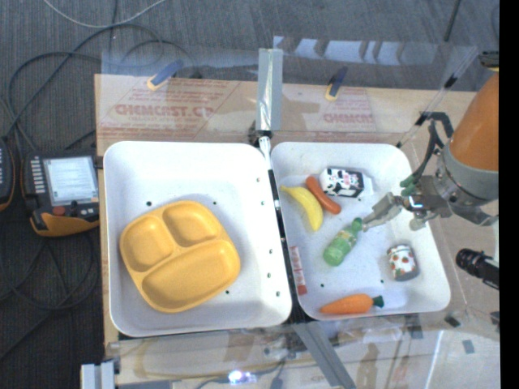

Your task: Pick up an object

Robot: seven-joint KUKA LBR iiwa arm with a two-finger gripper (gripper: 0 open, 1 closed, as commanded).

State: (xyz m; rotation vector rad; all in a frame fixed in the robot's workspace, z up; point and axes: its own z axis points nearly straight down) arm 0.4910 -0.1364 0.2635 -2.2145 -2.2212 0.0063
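Note:
The right bin [422, 294] holds a yellow banana [304, 205], a small orange-red carrot [324, 195] beside it, a black-and-white cow-patterned block [345, 181], a green bottle [342, 244] lying tilted, a white cup with red spots [401, 262] and a larger orange carrot [349, 304] near the front wall. My gripper [375, 215] reaches in from the right over the bin's middle, its tip just above and to the right of the green bottle's neck. I see nothing held in it.
In the left bin [162, 156] sits a yellow divided tray [180, 254]. A metal divider post [268, 96] stands behind the seam between the bins. Cables and a small display unit [65, 183] lie off the bench to the left.

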